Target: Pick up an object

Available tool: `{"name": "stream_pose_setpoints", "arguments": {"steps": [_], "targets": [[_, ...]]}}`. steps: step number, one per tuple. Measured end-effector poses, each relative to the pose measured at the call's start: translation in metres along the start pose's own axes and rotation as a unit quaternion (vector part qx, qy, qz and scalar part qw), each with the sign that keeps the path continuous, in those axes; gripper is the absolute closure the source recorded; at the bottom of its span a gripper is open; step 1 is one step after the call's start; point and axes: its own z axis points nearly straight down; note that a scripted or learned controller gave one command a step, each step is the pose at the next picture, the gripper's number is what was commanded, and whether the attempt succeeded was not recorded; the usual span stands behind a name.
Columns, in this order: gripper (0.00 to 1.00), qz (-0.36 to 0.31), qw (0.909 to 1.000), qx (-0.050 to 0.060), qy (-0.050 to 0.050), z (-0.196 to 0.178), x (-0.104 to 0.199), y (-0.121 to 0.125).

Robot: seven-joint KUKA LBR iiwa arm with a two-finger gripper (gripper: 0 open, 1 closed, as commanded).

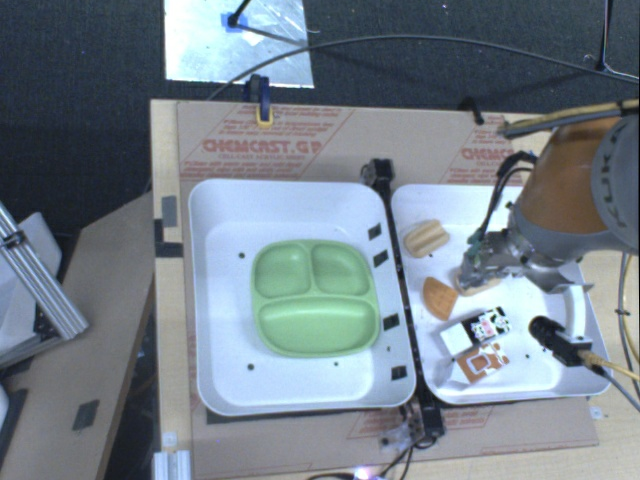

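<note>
A: Where is the gripper hanging?

B: Over the middle of the right bin. I cannot tell how it is set.

A: Which thing is lying nearest it?

B: The orange wedge, just beside it toward the divider between the bins. Its long axis is running from the divider toward the front edge.

A: Others?

B: A tan roll toward the back edge, and small cards toward the front edge.
</note>
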Motion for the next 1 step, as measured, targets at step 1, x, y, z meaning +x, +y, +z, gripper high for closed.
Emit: {"name": "stream_pose_setpoints", "arguments": {"steps": [1], "targets": [[1.0,0.001,1.0,0.0,0.0,-0.0463,-0.0044,-0.0038]]}}
